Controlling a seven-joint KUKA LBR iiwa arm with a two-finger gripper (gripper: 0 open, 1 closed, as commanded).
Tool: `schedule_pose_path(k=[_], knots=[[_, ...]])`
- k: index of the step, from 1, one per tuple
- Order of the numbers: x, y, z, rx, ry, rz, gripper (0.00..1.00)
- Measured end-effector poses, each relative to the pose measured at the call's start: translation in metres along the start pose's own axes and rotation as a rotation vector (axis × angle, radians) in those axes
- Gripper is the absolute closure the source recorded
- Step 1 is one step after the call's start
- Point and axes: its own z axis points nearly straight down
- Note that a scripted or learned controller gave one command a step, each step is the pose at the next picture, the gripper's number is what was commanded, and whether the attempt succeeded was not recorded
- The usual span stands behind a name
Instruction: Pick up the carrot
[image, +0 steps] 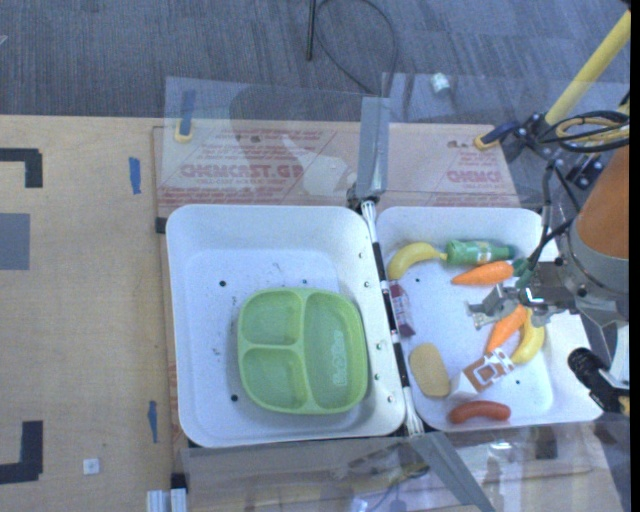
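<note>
Two carrots lie in the right bin (570, 395). One carrot (482, 273) rests level near the bin's back, just below a green bottle (478, 250), its leafy end pointing right. The other carrot (505, 331) lies slanted in the middle right, beside a small yellow banana (531, 343). My gripper (508, 302) hangs between the two carrots, right over the upper end of the slanted one. The wrist hides whether it touches that carrot.
The right bin also holds a yellow banana (414, 257) at the back left, a tan potato (431, 369), a red sausage (479, 410) at the front and a small orange-and-white piece (483, 373). A green divided plate (302, 351) sits in the left bin (200, 240).
</note>
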Motion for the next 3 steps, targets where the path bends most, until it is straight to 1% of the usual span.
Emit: schedule_pose_path(k=[1,2,3], knots=[[-0.032,0.029,0.083,-0.001,0.000,-0.024,0.00],[-0.070,0.087,0.155,-0.013,-0.003,-0.180,0.00],[-0.076,0.088,0.145,-0.019,-0.010,-0.172,1.00]])
